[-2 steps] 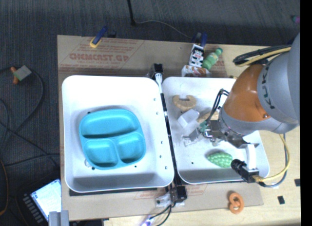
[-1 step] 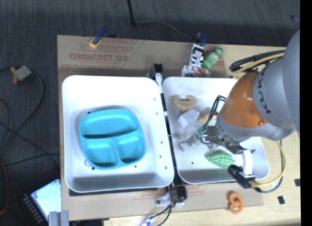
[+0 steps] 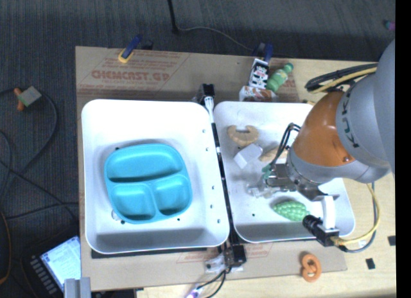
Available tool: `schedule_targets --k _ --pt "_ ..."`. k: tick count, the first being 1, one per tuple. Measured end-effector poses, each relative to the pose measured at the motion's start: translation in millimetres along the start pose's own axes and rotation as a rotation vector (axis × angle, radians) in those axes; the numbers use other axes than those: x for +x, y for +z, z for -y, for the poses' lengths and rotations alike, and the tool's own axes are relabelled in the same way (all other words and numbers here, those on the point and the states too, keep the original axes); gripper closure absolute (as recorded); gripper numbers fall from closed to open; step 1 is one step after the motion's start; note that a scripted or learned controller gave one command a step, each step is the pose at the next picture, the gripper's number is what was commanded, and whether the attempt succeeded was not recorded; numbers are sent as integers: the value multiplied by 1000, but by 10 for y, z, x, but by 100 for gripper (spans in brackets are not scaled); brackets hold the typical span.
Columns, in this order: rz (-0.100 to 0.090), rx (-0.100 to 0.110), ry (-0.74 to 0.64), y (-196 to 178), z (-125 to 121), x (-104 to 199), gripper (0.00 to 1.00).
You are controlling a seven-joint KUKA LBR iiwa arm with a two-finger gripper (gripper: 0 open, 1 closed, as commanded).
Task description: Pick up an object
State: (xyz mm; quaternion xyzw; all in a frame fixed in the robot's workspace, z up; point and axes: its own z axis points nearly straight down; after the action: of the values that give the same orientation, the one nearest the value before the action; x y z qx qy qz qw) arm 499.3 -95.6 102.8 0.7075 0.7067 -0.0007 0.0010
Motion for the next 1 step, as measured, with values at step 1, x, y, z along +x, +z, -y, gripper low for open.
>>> schedule_targets --k 1 --pt "1 -8 -1 148 -719 -689 100"
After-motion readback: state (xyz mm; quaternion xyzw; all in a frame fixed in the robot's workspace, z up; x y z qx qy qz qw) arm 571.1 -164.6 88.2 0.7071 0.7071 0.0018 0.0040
